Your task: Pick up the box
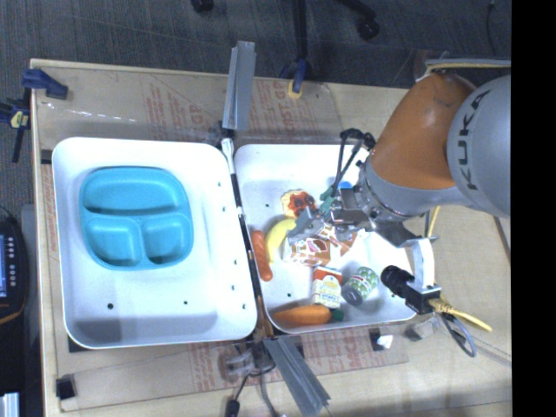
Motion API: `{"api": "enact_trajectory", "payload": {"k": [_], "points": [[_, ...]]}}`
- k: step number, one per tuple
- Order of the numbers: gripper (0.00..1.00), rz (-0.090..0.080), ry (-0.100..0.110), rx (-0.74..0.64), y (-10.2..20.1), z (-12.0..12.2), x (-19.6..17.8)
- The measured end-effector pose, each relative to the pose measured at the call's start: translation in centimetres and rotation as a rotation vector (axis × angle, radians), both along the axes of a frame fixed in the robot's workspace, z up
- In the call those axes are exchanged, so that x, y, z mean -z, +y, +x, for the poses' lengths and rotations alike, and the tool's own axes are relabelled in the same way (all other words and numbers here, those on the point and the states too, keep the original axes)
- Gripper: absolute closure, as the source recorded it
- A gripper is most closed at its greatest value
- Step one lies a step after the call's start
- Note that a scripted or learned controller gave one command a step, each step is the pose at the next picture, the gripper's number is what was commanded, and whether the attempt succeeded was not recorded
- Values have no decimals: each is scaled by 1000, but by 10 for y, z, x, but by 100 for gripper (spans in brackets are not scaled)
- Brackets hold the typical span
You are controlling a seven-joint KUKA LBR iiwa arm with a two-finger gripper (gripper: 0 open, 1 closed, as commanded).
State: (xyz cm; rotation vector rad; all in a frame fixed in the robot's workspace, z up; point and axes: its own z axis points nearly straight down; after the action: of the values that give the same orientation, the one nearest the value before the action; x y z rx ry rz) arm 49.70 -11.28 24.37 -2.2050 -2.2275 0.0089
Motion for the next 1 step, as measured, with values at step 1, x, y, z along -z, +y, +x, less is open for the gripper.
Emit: {"api": "enact_trajectory", "payload": {"k": [1], "points": [[0,-7,-1,554,23,17,21]]}}
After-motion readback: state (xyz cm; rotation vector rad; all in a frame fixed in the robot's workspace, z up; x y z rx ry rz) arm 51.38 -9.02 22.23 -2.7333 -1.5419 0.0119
